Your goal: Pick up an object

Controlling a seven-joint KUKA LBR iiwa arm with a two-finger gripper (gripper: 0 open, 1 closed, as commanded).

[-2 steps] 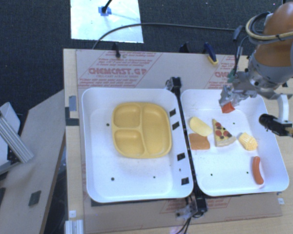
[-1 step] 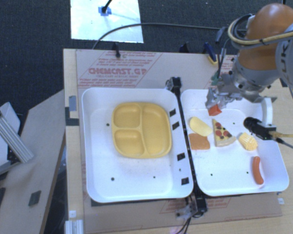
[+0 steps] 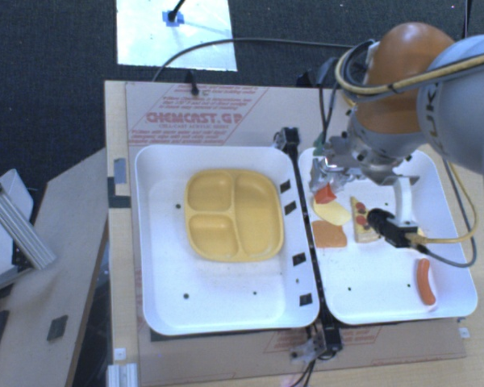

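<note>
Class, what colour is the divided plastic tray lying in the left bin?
Yellow: the divided plastic tray, clearest in the camera view.

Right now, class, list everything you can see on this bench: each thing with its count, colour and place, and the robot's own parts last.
White bins: 2, white, side by side on the bench; left bin, right bin.
Divided plate: 1, yellow, middle of the left bin.
Red toy piece: 1, red, upper left of the right bin, under the tool.
Yellow toy piece: 1, pale yellow, just below the red one.
Orange toy piece: 1, orange, below the yellow one.
Toy pizza slice: 1, yellow with red spots, right of those pieces.
Toy hot dog: 1, orange-red, lower right of the right bin.
Arm: 1, grey with an orange band, reaching in from the right.
Tool: 1, metal, over the red piece.
</note>
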